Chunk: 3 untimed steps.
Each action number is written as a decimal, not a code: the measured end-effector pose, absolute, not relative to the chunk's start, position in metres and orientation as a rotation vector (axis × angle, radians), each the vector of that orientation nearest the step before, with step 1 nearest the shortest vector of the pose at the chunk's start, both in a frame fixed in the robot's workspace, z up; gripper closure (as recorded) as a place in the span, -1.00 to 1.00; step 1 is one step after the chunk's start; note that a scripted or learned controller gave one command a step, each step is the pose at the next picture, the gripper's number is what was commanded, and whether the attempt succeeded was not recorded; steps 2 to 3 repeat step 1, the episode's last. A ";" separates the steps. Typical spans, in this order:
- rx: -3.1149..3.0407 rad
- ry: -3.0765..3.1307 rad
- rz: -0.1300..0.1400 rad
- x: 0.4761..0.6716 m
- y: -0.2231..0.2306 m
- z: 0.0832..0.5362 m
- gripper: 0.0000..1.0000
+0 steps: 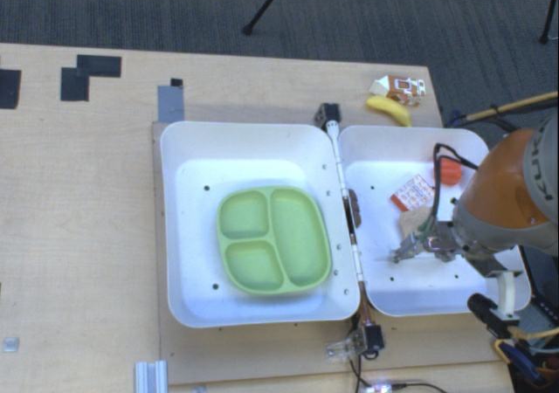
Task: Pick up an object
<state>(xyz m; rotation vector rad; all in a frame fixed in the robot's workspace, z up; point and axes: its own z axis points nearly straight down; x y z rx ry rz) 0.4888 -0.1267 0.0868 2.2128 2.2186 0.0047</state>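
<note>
Grab attempt in the right bin — nothing held yet.

Candidate objs sit in the bin's far-right part: a red-and-white packet, an orange piece just beyond it, a tan lump near the gripper. Risk as I see it: the tips come down on bare bin floor just short of the lump & close on air, or nudge it away. Can't tell whether the tool is spread or pressed together — too small & blurry. Arm reaches in from the right, wrist low over the bin, tips pointing left. Green divided plate lies in the left bin, well apart.

Bench — two bins, banana
</note>
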 end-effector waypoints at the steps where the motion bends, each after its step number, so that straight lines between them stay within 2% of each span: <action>1: 2.206 2.219 0.011 0.491 -0.126 0.098 1.00; 3: 2.206 2.219 0.011 0.491 -0.126 0.098 1.00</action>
